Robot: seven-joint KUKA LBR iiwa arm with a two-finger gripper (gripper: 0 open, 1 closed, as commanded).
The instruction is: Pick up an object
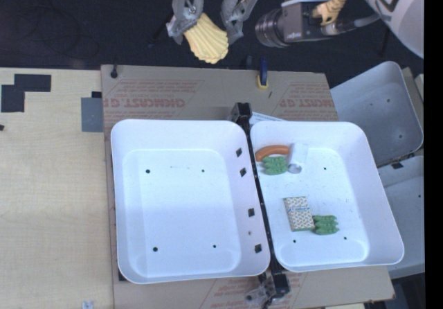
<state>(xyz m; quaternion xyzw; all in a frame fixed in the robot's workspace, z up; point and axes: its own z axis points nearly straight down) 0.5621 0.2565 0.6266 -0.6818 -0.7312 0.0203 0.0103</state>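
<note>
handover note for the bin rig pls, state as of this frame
Pincer: raised above the far edge of the bench, shut on the pale yellow shell-shaped object, which sits between its fingers.
Right bin: orange piece and green piece near the far-left corner, white piece beside them; patterned square packet with a second green piece at its right.
Left bin: beside the right one.
Done: pick looks made, object lifted.
Left: confirm the grip holds; where it goes next can't be told from this frame.
</note>
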